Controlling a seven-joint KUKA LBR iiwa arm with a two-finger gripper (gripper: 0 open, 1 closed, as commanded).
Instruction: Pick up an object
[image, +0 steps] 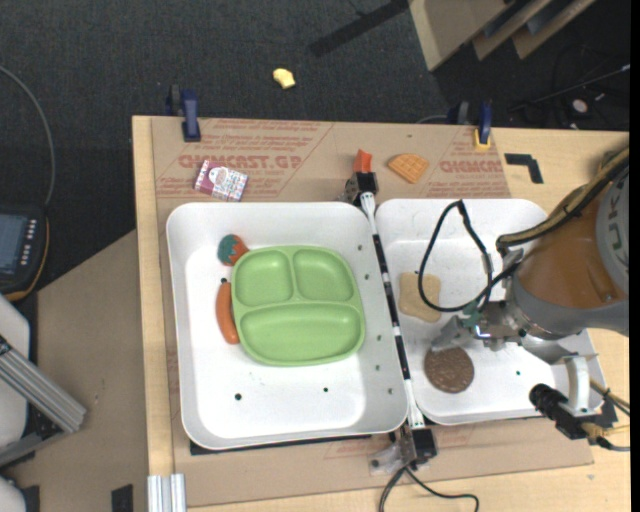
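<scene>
Nothing lifted yet, I judge — my pincer (466, 333) hangs low over the brown disc (449, 369) in the right bin (520, 215), its opening impossible to tell.

On my worktop (300, 150), beyond the bins, lie a pink-and-white packet (221, 179) at the far left and a waffle-like orange biscuit (407, 167) near the middle. Two blue clamps (187, 112) grip its far edge. A small yellow piece (284, 77) sits on the dark floor (150, 50).
</scene>
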